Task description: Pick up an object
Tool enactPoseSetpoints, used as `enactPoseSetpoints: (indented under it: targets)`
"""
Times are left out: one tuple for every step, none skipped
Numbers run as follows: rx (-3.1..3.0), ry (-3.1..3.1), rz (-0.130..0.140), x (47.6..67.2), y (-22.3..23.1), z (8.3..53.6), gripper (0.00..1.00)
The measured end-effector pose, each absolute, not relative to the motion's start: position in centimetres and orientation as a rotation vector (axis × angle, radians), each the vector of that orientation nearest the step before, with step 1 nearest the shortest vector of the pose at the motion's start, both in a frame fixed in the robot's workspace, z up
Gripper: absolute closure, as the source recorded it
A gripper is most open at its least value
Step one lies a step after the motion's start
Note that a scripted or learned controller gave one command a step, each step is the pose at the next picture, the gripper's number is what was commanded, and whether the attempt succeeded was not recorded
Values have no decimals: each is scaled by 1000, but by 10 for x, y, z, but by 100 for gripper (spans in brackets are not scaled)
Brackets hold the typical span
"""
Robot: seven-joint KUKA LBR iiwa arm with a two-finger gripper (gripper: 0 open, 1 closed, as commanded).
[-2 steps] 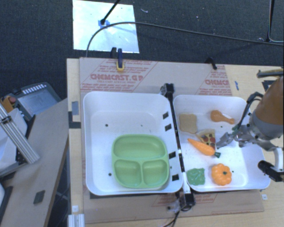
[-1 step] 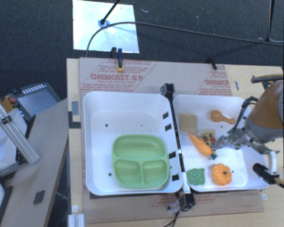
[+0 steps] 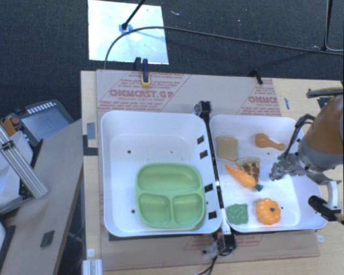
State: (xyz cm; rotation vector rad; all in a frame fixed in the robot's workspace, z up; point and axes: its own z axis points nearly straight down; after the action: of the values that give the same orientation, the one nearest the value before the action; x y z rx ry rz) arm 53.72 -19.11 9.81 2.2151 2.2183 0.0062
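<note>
- Gripper (image 3: 277,171) over right bin (image 3: 290,126), jaw state unreadable, nothing visibly held.
- Toy carrot (image 3: 240,175) at its 9 o'clock; toy pumpkin (image 3: 267,210) at 6.
- Bare floor toward 12.

- This is a robotics lab or test cell, not a home.
- The landmark is the wooden bench (image 3: 177,86), faced with cardboard printed "CHEMCAST GP".
- On the bench sit 2 shallow white bins (image 3: 156,121) side by side, joined by black clips along their shared edge.
- A clamp (image 3: 144,72) grips the bench's far edge.
- Beyond the bench lies dark carpet (image 3: 242,16), crossed by loose black cables (image 3: 226,36) and bearing a pale sheet (image 3: 128,32).
- Left of the bench stands a side table (image 3: 48,182) with an aluminium extrusion bar (image 3: 19,164) and a grey control pendant (image 3: 45,119).
- The bins hold plastic toy food and a green divided tray (image 3: 169,193), props rather than real kitchenware.
</note>
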Motion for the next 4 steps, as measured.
enactPoseSetpoints:
  targets:
    - [2212,2221,6,538,-189,162,100]
    - [2211,2223,6,537,-179,217,100]
    - [2210,2222,6,539,-179,271,100]
    - [2208,2232,6,556,-120,269,100]
